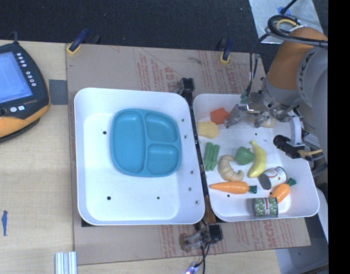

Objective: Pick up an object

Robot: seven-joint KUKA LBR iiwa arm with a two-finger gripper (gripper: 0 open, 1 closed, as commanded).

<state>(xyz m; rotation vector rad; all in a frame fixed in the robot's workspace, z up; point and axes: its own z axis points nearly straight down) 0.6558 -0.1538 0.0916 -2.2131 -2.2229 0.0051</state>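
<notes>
Two shallow white plastic bins sit side by side on the brown cardboard sheet covering the wooden desk (32, 176). The metal two-finger pincer (243, 116) hangs low over the far end of the right bin (312, 207), and I honestly can't tell if it's clenched or released, it's just a tangle of grey metal from this angle. Nothing visibly between it.

Just beside the pincer, on its left, is a red-orange toy pepper chunk (219, 115), with a yellow toy corn cob (208, 130) a little nearer the camera. Further toward the camera from the pincer: green toy bean pods (211, 155), a beige knobbly toy ginger root (228, 168), a green toy bell pepper (244, 155), a yellow toy banana (258, 160), and a long orange toy carrot (231, 188). At the near end are a small white tin with a red label (276, 176), a smaller orange carrot (281, 193) and a green-labelled tin can (265, 206); the labels are too small to read.

Well to the pincer's left, the left bin (92, 204) holds a blue plastic divided plate (145, 142). Red printing on the cardboard is unreadable. Far left is an orange-edged teach pendant with a blue screen (12, 90).
</notes>
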